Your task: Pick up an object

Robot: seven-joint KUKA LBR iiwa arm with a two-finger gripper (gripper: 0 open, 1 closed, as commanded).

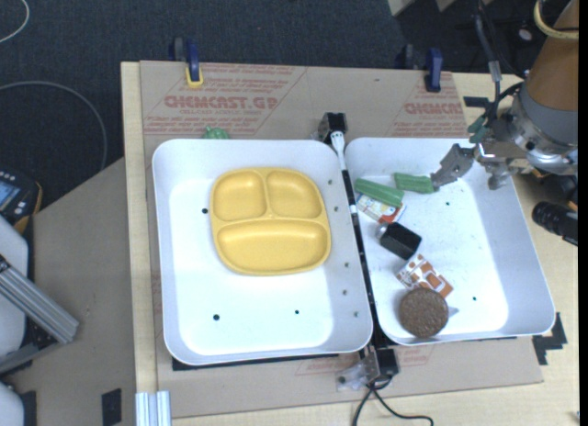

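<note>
Camera view. My arm entered from the right edge, its orange band uppermost and the grey wrist below it, over the far right corner of the right bin (pixel 514 259). The wrist pointed leftward and down at a slant toward the bin floor. My gripper (pixel 452 167) reached out from the wrist on a thin grey finger assembly, with its tip over the upper part of the right bin, just beside the right end of the green strip (pixel 413 182). I could not tell how far my fingers stood apart; the tip appeared as one small grey shape, and nothing was visible between the fingers.

Candidate objects lay in the right bin. The green strip lay near the far wall, with a second green piece (pixel 379 191) just to its left. A small printed packet (pixel 371 207) lay below that, close to the bin's left wall. A black block (pixel 400 240) lay near the bin's centre. An orange and white wrapper (pixel 424 274) lay nearer the front, touching or just beside the brown round disc (pixel 424 311) at the front edge.

The left bin (pixel 184 268) bore a yellow divided plate (pixel 270 220) with three compartments, set toward the far half.
</note>
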